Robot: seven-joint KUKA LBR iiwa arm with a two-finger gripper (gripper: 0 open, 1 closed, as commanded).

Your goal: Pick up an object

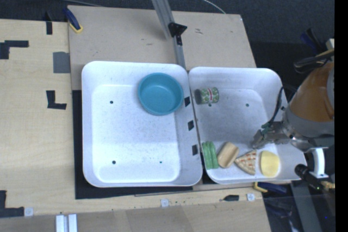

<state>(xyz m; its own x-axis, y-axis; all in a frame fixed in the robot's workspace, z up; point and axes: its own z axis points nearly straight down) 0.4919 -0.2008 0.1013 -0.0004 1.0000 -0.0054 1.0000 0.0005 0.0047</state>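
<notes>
The right bin (pixel 239 80) holds a small green-labelled can (pixel 207 95) lying near its back left. Along its front edge lie a green piece (pixel 209 154), a tan bread roll (pixel 227 154), a pizza-like slice (pixel 247 162) and a yellow round piece (pixel 269 163). My gripper (pixel 262 137) hangs low at the bin's right side, just above and behind the slice and the yellow piece. Nothing shows between its fingers. The left bin (pixel 103 133) holds a blue bowl (pixel 160 93) at its back right.
A slanted metal pole (pixel 160 0) runs from the top of the view down to the seam between the bins. The arm's orange band (pixel 315 96) sits over the right bin's right rim. Tape marks dot the wooden bench (pixel 32 117) at left.
</notes>
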